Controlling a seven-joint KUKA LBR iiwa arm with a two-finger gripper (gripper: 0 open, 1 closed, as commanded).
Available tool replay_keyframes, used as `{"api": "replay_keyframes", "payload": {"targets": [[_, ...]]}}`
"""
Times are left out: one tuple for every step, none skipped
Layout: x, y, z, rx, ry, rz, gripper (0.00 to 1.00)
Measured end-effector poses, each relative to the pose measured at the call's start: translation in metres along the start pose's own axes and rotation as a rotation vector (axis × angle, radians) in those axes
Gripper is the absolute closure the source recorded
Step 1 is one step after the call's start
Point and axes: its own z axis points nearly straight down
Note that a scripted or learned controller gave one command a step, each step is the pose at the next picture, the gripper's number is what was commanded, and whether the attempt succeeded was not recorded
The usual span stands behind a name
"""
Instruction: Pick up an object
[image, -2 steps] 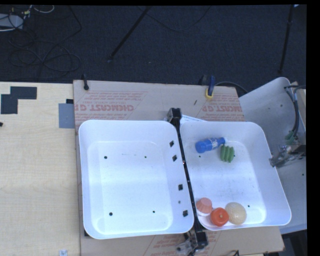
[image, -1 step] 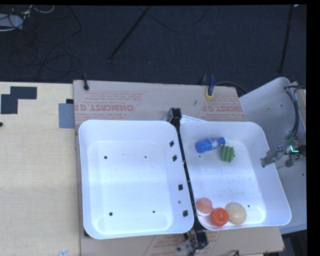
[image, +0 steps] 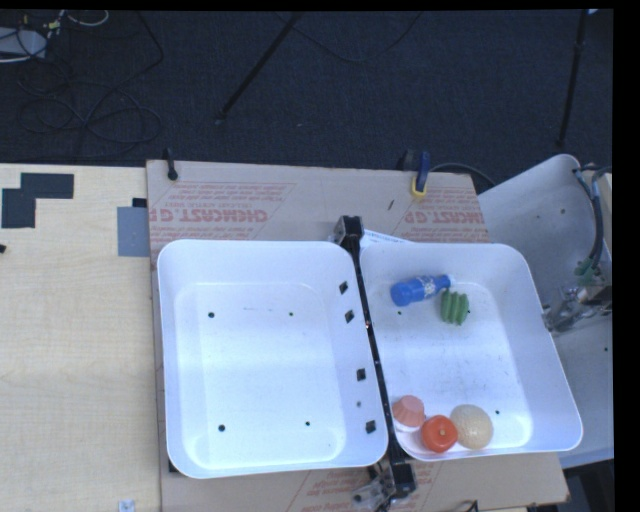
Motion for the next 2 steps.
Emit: {"api": "replay_keyframes", "payload": {"targets": [[0.0,-0.0001,0.0005,0.001,0.0,0.001,0.0],[-0.0002,0.0001,-0.0093,0.001,0.0,-0.002,1.0]]}}
